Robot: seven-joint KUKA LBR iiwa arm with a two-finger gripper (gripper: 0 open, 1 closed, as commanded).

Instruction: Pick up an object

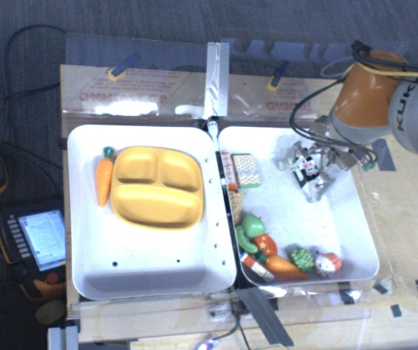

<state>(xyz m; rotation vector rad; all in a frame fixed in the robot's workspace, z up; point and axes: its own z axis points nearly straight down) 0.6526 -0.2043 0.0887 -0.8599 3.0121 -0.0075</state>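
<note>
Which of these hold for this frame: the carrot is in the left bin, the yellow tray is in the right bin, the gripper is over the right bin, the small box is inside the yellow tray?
1. The carrot lies in the left bin. True.
2. The yellow tray sits in the right bin. False: it is in the left bin.
3. The gripper is over the right bin. True.
4. The small box lies inside the yellow tray. False: it lies in the right bin.

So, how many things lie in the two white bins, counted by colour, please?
Orange: 2, carrot in the left bin, another carrot in the right bin
Yellow: 1, divided tray
Green: 2, leafy piece, small round piece
Red: 2, piece, red and white ball
Patterned box: 1
Total: 8
</note>
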